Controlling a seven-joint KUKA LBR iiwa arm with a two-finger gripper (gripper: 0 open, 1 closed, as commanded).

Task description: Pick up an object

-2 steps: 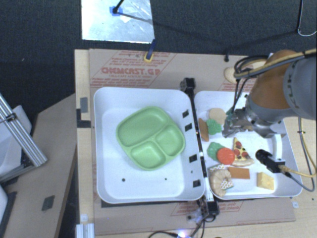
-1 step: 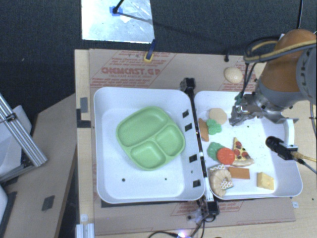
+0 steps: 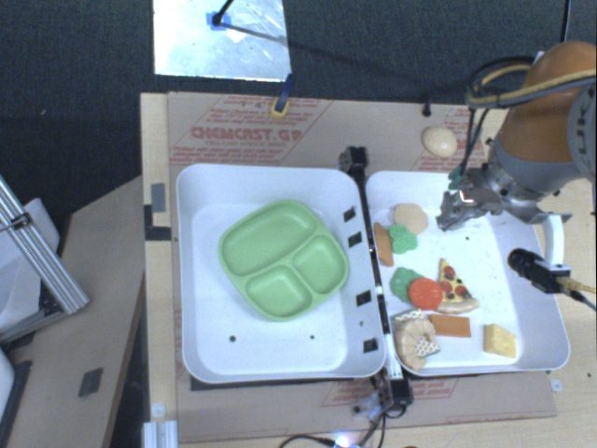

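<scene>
grey arm lowered, claw [image 3: 454, 215] downward

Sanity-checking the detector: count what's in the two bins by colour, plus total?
Green: 3, the divided plate in the left bin, two leafy pieces
Red: 1, tomato
Orange: 2, strip, slab
Yellow: 1, cheese block
Tan or beige: 2, round piece, pretzel-like item
Multicolour: 1, pizza slice
Total: 10

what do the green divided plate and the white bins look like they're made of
Green three-compartment plate: likely moulded plastic, matte to satin, with even colour and soft rounded dividers. Shallow white bins, left and right: probably thin formed plastic, smooth and slightly glossy, with rounded corners and raised rims.
</scene>
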